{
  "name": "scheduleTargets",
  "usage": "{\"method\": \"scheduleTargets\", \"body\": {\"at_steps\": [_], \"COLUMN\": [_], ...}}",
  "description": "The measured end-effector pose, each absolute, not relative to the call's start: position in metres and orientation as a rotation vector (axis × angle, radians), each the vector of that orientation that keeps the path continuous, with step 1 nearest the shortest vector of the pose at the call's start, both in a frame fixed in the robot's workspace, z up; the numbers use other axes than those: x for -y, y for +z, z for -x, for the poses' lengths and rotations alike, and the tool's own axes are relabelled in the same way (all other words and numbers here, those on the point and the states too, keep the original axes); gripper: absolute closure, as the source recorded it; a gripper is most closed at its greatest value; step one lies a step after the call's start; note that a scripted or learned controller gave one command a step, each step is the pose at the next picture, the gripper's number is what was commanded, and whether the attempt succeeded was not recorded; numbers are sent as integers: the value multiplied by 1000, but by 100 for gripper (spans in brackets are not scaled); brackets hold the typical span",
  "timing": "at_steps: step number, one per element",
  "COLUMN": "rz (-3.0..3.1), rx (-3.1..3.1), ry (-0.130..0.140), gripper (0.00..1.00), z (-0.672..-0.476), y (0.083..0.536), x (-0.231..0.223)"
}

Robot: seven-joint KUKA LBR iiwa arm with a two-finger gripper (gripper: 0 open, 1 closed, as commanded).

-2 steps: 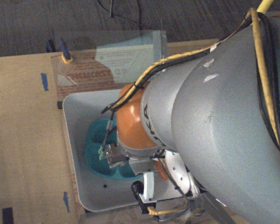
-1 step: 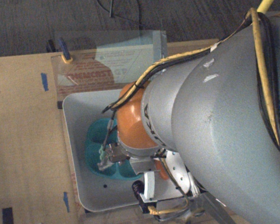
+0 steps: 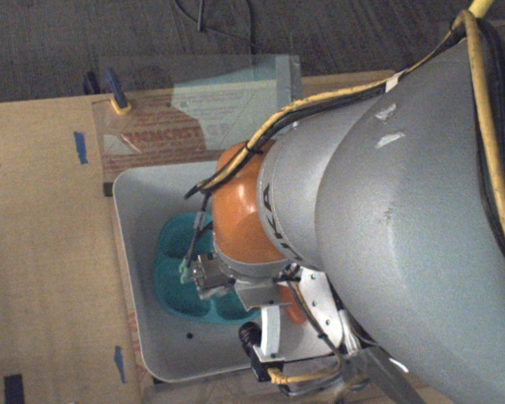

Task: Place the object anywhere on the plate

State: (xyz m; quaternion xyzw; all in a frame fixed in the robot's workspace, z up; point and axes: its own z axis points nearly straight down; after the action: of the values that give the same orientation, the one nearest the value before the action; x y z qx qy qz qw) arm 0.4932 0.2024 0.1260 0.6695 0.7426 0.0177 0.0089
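Note:
A teal plate (image 3: pixel 174 268) lies in the white bin (image 3: pixel 141 208), left of the bin's middle. The grey arm with its orange band (image 3: pixel 240 216) reaches in from the right and covers most of the plate's right half. My gripper (image 3: pixel 205 278) hangs over the plate's right part, seen from above, and the wrist hides its tips. A small orange-red patch (image 3: pixel 293 313) peeks out under the arm near the bin's lower right. I cannot tell what it is.
A clear plastic panel (image 3: pixel 198 113) with red print stands at the bin's far side, with a blue clamp (image 3: pixel 117 87) at its left corner. Brown board (image 3: pixel 44 263) with black marks and blue tape lies left of the bin. Cables run along the arm.

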Motion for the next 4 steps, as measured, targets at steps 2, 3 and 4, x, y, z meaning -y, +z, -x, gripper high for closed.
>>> {"method": "scheduleTargets", "body": {"at_steps": [2, 3, 4], "rz": [-1668, -1873, -1633], "rx": [-2662, -2525, -2669], "ry": [0, -3, 47], "gripper": [100, 100, 100], "z": [-527, -478, -487], "y": [130, 129, 97], "x": [-92, -185, -111]}}
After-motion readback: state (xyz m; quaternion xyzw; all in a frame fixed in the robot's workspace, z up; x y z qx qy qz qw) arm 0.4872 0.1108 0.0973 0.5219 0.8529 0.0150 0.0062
